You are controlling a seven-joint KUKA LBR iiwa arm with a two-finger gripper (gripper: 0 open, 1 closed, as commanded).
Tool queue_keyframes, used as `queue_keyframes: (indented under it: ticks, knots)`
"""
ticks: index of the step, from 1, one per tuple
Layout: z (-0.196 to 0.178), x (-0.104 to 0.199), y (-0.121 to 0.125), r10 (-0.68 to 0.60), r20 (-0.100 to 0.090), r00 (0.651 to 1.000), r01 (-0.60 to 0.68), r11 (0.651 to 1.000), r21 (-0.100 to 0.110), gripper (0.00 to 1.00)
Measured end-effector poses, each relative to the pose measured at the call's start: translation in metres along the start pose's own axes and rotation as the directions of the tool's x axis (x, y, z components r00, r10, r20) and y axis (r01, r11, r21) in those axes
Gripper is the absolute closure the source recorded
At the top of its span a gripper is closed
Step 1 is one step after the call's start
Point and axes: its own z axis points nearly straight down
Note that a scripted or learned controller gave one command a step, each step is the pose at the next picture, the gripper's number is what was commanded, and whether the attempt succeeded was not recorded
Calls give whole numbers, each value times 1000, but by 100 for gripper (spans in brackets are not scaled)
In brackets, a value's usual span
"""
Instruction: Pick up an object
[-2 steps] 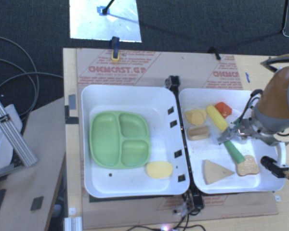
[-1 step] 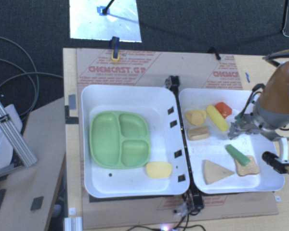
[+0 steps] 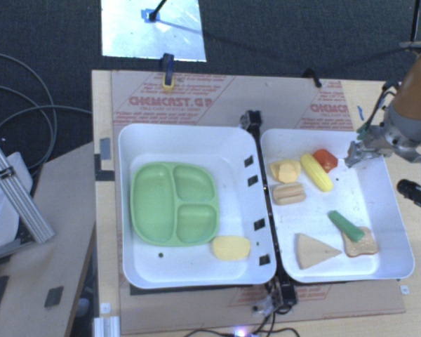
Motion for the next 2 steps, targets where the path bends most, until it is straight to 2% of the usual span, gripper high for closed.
queue_keyframes:
  ticks: [1,2]
  knots:
    - [8,11,4,1,-4,1000,-1,1000,9,100]
    - [8,11,4,1,-4,1000,-1,1000,9,0]
